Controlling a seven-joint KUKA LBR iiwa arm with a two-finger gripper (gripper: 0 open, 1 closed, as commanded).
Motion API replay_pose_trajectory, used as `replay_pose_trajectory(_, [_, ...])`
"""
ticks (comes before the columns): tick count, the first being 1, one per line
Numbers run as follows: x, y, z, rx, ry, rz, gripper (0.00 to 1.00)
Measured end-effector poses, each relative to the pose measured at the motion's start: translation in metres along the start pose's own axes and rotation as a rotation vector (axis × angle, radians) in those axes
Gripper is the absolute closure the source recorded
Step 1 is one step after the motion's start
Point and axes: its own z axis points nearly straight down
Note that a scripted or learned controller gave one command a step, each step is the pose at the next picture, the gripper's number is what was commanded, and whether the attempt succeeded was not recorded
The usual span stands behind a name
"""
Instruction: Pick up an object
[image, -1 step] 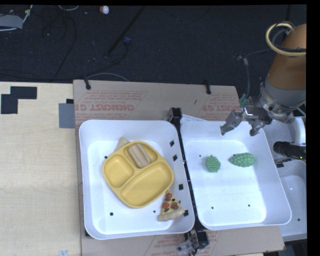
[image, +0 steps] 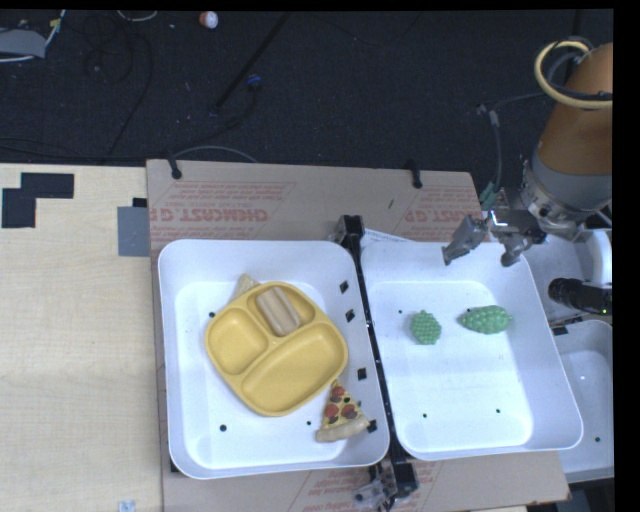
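Hovering over the far edge of the right bin (image: 560, 400), gripper (image: 483, 244) spread wide, fingers splayed apart, nothing between them. Well short of any target yet.

Two green pieces on the right bin floor: a roundish knobbly one (image: 426, 327) toward the middle, a longer bumpy one (image: 486, 319) just beside it to the right, apart, not touching. Looks like toy produce, so probably light, hollow plastic, fairly stiff, with a pebbled skin giving the pads some bite. Not fragile by the look of it. Likely to skid or roll on the smooth white floor if nudged off-centre.

Longer piece sits nearer the gripper. Best taken across its narrow waist, fingers straddling the short axis, closing square on the middle so it cannot squirt out endways. Round one: straight down over the centre, either way across.

Over in the left bin (image: 190, 420), a yellow tray (image: 300, 365) with a tan roll (image: 279, 309) in one compartment, and a pizza slice (image: 341, 413) lying flat at the tray's near-right edge. Slice looks thin and low, awkward to get fingers under. Tray wide and shallow, poor for a two-finger pinch except at the rim.

Green pieces the easier bet.
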Motion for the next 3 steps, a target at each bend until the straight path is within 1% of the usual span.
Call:
replay_pose_trajectory(1, [-0.004,-0.007,0.060,0.004,0.000,0.001,0.00])
replay_pose_trajectory(2, [-0.012,-0.007,0.107,0.002,0.000,0.001,0.00])
replay_pose_trajectory(3, [-0.012,-0.015,0.153,0.004,0.001,0.001,0.00])
